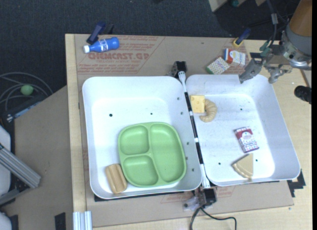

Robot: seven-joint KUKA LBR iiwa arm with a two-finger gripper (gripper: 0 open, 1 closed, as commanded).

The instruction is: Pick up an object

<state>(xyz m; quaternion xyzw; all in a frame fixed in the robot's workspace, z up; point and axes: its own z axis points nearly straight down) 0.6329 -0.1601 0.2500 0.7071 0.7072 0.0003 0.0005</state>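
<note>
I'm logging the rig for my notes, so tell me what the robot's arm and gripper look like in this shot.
The arm shows a broad orange band above a grey wrist ring. Below it, the gripper is grey metal with two thin, dark-tipped jaws. Black cables run down toward the wrist from above.

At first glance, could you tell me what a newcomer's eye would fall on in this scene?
The green divided plate in the left bin stands out most, with a tan bread-like piece beside it at that bin's near corner. The right bin holds small scattered items: a croissant by a yellow block, a red packet and a wedge. The gripper hangs over the right bin's far edge, its fingers open and holding nothing.
</note>
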